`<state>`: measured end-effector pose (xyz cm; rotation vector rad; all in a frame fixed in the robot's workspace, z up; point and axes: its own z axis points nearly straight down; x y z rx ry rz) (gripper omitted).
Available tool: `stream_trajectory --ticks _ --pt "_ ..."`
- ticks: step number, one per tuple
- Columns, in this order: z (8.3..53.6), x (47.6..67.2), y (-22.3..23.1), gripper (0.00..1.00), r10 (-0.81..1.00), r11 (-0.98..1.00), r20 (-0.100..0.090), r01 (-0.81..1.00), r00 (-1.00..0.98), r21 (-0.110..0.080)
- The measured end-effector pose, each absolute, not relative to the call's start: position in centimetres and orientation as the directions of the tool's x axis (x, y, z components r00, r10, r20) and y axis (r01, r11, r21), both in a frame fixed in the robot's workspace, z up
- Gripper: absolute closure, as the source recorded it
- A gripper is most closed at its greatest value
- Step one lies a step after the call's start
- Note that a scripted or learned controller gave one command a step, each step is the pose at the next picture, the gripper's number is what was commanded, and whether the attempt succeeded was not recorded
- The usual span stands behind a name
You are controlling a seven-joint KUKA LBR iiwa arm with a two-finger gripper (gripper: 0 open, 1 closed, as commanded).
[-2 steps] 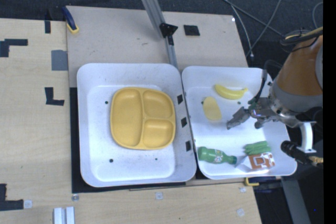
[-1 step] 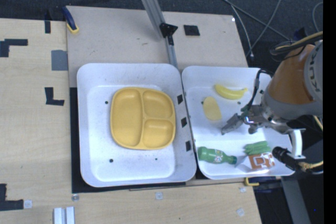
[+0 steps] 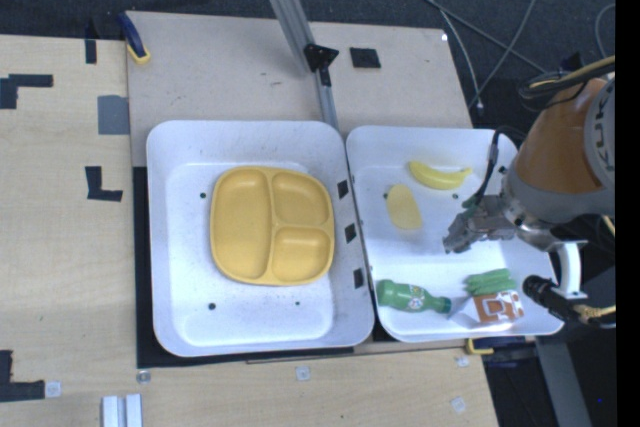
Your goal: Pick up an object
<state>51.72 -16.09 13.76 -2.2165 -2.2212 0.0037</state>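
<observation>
While the gripper point(image 3: 462, 237) hangs low over the right bin point(image 3: 365, 215), a yellow tray point(image 3: 271, 224) lies far to its left in the left bin point(image 3: 165, 235). Nearer, a pale yellow piece point(image 3: 403, 208) lies just up and left of it, a green bottle point(image 3: 411, 297) below and to its left, and a banana point(image 3: 438, 175) above it. Just below it sit a green item point(image 3: 489, 281) and an orange-and-white packet point(image 3: 497, 308). Whether it is clenched or released cannot be told.
</observation>
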Motion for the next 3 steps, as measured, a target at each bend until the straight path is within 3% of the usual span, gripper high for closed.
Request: stream_trajectory --ticks 3 --pt "25.7 51.2 -16.1 1.0 1.0 0.002 -0.001 1.0 -0.002 0.003"
